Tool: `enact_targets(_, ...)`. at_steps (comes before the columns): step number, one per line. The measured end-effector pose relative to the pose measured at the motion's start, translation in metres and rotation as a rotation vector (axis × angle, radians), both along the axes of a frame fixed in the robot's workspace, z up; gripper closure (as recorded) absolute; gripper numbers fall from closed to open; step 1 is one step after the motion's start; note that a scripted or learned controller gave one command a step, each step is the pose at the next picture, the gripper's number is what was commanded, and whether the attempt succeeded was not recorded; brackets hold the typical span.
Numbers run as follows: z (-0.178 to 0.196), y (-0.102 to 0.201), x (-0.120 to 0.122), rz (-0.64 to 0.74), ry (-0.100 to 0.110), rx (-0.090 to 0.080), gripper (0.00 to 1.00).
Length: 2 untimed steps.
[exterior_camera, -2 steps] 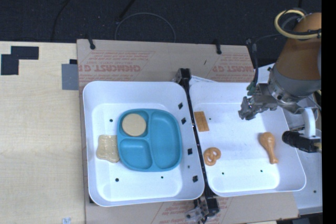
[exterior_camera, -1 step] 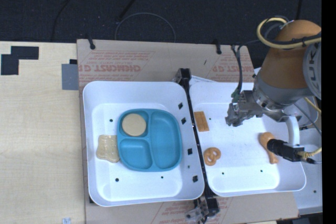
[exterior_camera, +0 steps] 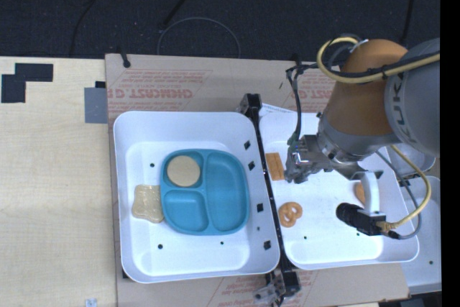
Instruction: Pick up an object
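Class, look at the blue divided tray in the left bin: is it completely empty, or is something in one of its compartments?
Not empty. The blue tray holds a round tan piece in its upper-left compartment; the other compartments show bare blue.

Claw (exterior_camera: 296, 170) fingers too small; arm hides right bin (exterior_camera: 316, 255) partly.

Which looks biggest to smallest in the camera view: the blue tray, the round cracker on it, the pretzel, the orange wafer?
1. Blue tray
2. Round cracker
3 and 4. Pretzel and orange wafer: too alike to rank.
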<state>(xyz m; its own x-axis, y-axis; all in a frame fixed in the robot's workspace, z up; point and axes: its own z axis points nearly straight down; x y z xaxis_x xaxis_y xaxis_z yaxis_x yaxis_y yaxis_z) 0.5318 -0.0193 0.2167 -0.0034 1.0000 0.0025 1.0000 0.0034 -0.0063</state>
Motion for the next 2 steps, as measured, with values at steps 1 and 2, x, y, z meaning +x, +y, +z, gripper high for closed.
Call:
enact_targets(1,-0.001,0.062,-0.013,0.002,0.0,0.0,1.0)
enact_targets(2,0.001,0.124,-0.024,0.003,-0.001,0.0,1.0)
